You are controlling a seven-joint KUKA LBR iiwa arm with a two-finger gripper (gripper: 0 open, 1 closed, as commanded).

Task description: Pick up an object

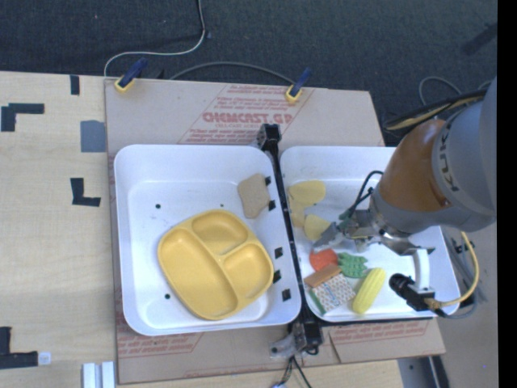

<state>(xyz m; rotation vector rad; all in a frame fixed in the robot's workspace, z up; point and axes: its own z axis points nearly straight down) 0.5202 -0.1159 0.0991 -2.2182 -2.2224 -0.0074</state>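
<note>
Tool [338, 231] lowered into right bin [420, 158], above small toy foods near its front edge: orange piece [323, 259], green piece [352, 263], corn cob [368, 289]. Finger state: cannot tell. Nothing visibly lifted; pickup judged outstanding.

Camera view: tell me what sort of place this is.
Likely a robot lab bench: a grey arm over two white bins, toy food like a corn cob, and a clamped cardboard sheet.

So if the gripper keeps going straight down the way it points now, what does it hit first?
Probably the pale yellow toy piece in the right white bin, just below the gripper; the orange-red toy lies close beside. Depth is unclear from this slanted view.
</note>
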